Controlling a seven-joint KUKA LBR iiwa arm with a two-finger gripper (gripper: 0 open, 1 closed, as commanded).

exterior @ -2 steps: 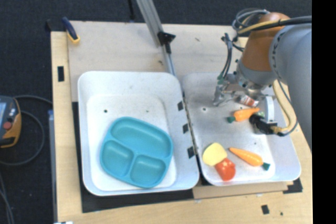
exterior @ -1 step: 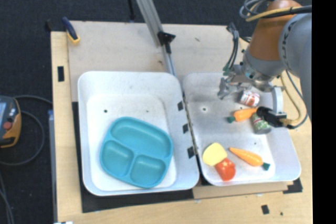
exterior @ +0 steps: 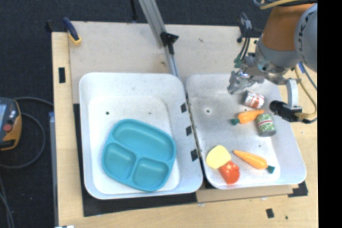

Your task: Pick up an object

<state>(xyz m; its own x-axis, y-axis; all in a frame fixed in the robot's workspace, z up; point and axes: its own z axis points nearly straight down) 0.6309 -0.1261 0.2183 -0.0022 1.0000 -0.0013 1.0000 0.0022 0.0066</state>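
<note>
Gripper (exterior: pixel 238 83) over right bin (exterior: pixel 214 94), top edge; can't tell its state
Red-white can (exterior: pixel 254 99) just at its 4 o'clock, carrot (exterior: pixel 247 117) and green can (exterior: pixel 265 124) beyond; second carrot (exterior: pixel 253 159), yellow piece (exterior: pixel 218 156), red piece (exterior: pixel 230 172) at 6; blue tray (exterior: pixel 139 154) in left bin (exterior: pixel 128 88)

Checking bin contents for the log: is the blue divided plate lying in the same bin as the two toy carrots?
No: the blue divided plate lies in the left bin, while both toy carrots lie in the right bin.
</note>
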